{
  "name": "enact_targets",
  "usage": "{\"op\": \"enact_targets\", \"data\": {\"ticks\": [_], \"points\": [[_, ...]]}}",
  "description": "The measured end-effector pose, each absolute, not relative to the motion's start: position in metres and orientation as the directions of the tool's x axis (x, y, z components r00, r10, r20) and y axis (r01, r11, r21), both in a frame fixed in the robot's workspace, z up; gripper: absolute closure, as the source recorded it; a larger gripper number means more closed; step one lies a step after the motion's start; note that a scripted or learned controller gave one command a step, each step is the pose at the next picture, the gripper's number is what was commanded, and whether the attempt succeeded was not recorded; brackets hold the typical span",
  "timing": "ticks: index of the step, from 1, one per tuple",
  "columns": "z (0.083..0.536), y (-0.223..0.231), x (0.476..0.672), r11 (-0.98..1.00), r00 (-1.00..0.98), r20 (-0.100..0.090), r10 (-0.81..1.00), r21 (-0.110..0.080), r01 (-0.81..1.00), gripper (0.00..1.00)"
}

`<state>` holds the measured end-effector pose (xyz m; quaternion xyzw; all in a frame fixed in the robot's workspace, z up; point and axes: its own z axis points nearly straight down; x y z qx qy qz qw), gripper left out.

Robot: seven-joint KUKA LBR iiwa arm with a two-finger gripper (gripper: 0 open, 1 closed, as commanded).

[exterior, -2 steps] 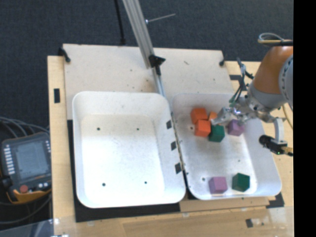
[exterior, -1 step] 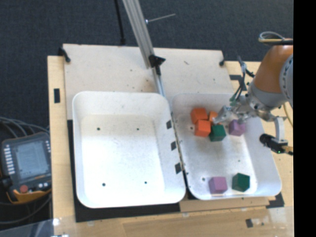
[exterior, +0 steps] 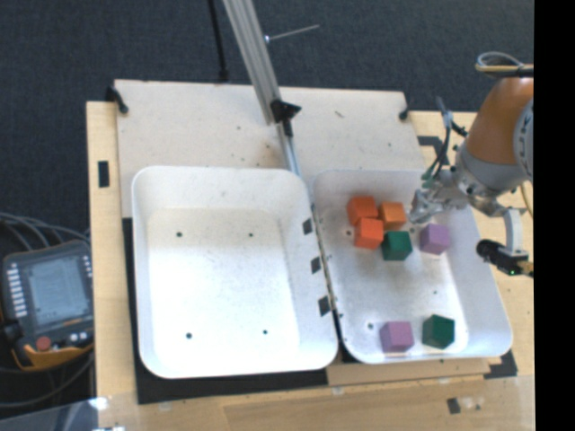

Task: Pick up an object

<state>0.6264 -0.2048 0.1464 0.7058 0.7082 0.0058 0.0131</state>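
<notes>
Left bin (exterior: 225, 268) bare on my feed. Right bin (exterior: 476, 330) holds orange cubes (exterior: 363, 210), green cube (exterior: 396, 245), purple cube (exterior: 436, 238), two more near front rim. Gripper (exterior: 424, 206) hovers just above cluster, between orange and purple. Nothing lifted yet; grasp pending. Cannot tell gripper state.

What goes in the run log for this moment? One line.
arm: over right bin | claw: low beside orange blocks | grasp: unconfirmed | left bin: untouched
</notes>
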Motion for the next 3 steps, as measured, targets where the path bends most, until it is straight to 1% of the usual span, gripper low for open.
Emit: {"op": "enact_targets", "data": {"ticks": [1, 2, 3], "points": [[0.21, -0.203, 0.633, 0.004, -0.004, -0.003, 1.0, 0.008, 1.0, 1.0], [0.259, -0.205, 0.634, 0.005, -0.005, -0.003, 1.0, 0.008, 1.0, 1.0], [0.267, -0.152, 0.64, 0.007, -0.007, 0.0, 1.0, 0.004, 1.0, 1.0]]}}
